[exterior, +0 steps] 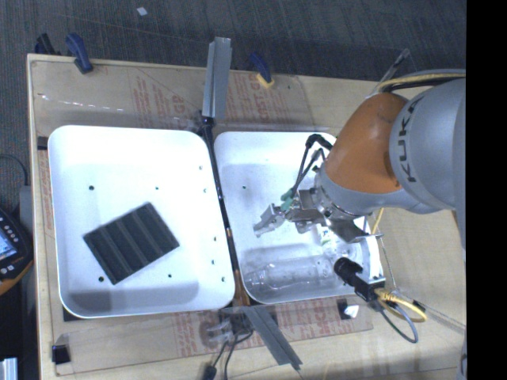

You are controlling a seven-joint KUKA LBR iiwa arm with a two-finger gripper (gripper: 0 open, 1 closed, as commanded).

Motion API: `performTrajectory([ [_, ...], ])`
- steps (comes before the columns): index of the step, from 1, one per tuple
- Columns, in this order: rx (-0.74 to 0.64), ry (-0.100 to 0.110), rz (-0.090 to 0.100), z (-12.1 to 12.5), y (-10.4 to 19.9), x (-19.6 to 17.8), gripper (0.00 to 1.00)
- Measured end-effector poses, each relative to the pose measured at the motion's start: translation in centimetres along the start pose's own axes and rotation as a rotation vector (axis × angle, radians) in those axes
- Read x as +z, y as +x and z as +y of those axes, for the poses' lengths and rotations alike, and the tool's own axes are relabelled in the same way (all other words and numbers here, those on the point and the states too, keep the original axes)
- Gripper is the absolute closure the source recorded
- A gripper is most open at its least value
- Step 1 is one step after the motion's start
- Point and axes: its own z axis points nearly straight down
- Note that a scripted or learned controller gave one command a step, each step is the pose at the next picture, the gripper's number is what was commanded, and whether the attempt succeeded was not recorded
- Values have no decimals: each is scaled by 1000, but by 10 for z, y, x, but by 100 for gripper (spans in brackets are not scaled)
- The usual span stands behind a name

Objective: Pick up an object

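A black ribbed rectangular pad (pixel 131 241) lies flat and at an angle in the left bin (pixel 127 137), towards its front. A clear plastic bottle (pixel 289 275) lies on its side along the front wall of the right bin (pixel 245 165). My gripper (pixel 265 220) hangs over the middle of the right bin, pointing left, just above and behind the bottle. Nothing shows in its grasp. The grey arm with its orange band (pixel 360 157) covers the right side of that bin.
A grey metal bar (pixel 216 77) stands at the back between the bins, with blue clamps (pixel 79 54) on the bench's rear edge. Another metal bracket (pixel 265 339) sits at the front. A handheld device (pixel 9 248) lies off the bench's left edge.
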Motion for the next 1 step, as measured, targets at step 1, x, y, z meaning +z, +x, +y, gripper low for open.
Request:
performTrajectory([
  [1,71,-1,0,-14,-35,40,0],
])
